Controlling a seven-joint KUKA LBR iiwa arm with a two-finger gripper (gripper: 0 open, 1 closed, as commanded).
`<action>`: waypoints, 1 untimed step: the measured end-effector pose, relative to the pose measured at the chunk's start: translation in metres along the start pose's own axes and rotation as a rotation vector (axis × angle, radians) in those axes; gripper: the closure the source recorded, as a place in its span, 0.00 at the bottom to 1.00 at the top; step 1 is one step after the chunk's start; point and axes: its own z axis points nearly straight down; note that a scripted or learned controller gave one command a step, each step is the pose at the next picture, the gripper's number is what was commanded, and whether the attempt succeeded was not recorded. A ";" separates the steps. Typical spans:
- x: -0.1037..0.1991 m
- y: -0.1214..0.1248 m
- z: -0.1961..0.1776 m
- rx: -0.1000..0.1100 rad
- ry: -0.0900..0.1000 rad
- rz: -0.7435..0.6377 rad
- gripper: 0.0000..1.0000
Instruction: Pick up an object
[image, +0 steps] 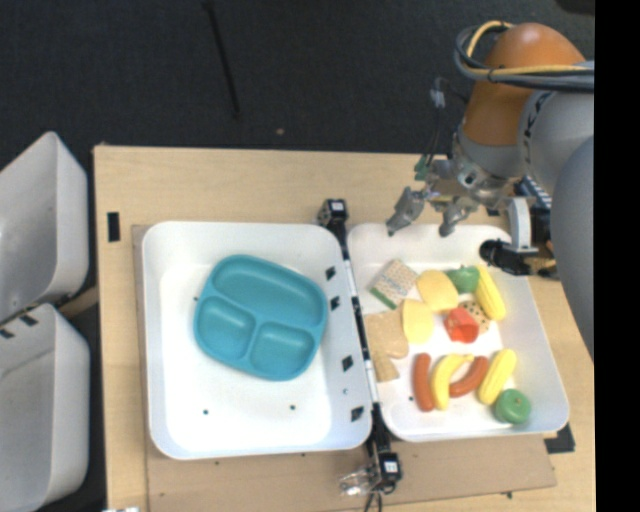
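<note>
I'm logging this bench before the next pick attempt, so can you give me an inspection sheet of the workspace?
Surface: wooden bench bearing two white bins, left bin and right bin.
Job's things: toy food in the right bin, including a green apple, red sausage, yellow banana and cracker.
Clutter: blue divided plate in the left bin.
Gripper: gripper open, above the right bin's far edge, holding nothing.
Cables: yellow and black cables looped on the arm.
Surroundings: dark floor; white panels at left.

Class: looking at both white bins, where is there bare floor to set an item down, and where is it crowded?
Left bin: bare floor rings the blue plate, widest along the near edge. Right bin: toy food crowds its middle and near half; a bare strip remains under the gripper.
</note>
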 end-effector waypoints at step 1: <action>0.000 0.003 -0.009 -0.014 -0.002 -0.002 0.00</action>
